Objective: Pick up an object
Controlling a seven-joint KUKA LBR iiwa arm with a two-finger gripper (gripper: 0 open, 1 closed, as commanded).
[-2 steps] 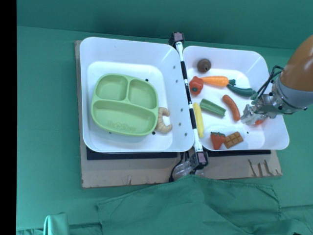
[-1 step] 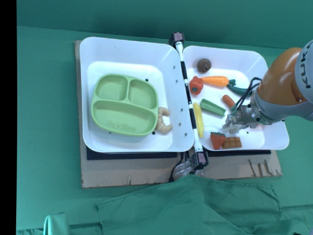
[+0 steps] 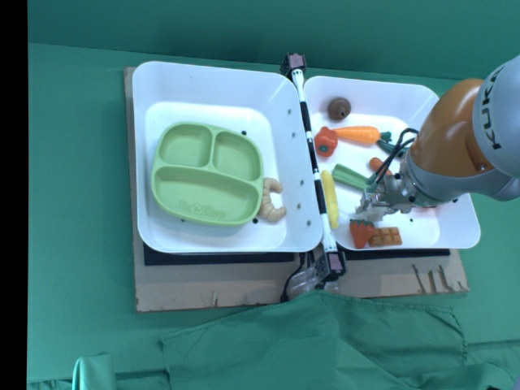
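Grey gripper (image 3: 367, 210), finger state impossible to tell, hangs just above a red strawberry (image 3: 361, 232); a brown waffle (image 3: 386, 236) lies just right of the strawberry.

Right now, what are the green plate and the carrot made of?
The green plate looks like plastic: one even pale green colour, smooth matt surface, rounded moulded compartments. The carrot looks like toy plastic too, smooth and evenly orange with a slight sheen, though from this far it could be rubber or painted wood.
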